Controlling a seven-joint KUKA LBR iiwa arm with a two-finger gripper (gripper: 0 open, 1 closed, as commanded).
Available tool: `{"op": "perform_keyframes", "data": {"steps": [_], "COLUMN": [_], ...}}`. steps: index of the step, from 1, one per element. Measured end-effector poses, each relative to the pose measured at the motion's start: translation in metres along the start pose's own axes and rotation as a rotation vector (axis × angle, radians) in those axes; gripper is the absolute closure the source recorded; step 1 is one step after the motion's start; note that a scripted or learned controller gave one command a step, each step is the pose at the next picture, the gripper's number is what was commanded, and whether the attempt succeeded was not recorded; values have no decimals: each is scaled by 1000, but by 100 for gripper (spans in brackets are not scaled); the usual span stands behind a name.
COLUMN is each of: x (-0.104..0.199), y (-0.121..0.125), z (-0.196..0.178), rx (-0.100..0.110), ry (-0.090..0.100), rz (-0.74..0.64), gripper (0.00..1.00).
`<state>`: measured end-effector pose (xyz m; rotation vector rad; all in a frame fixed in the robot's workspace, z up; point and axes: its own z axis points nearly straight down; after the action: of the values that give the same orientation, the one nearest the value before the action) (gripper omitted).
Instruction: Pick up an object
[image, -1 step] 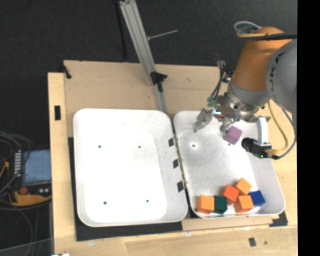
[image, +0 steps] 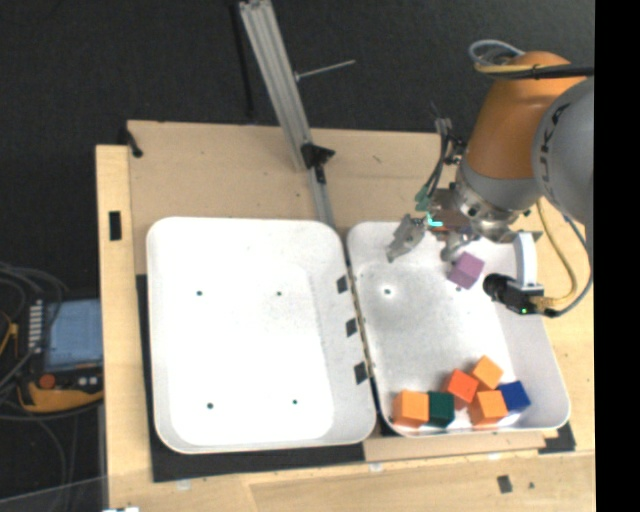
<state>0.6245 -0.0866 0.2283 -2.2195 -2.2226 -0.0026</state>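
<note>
— Two shallow white plastic bins sit side by side; the left bin has nothing for the arm to take, while the right bin holds everything.

— Where is the pick?

— At the right bin's far end. The two-finger gripper has its fingers spread wide, and a small purple cube sits just beside the right fingertip — not between the two. It grips nothing.

— So the risk?

— Closing there likely catches air, or nudges the cube away. Further right and nearer, the cluster of orange, green and blue blocks lies well apart — packed tight, awkward for fingers.
</note>
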Motion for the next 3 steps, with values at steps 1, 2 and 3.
{"op": "perform_keyframes", "data": {"steps": [1,2,3], "x": [-4,-9,-9], "y": [0,-2,-2], "z": [63,126,131], "rx": [7,6,2], "ry": [-4,-4,-2], "rz": [4,4,7], "gripper": [0,0,0]}}
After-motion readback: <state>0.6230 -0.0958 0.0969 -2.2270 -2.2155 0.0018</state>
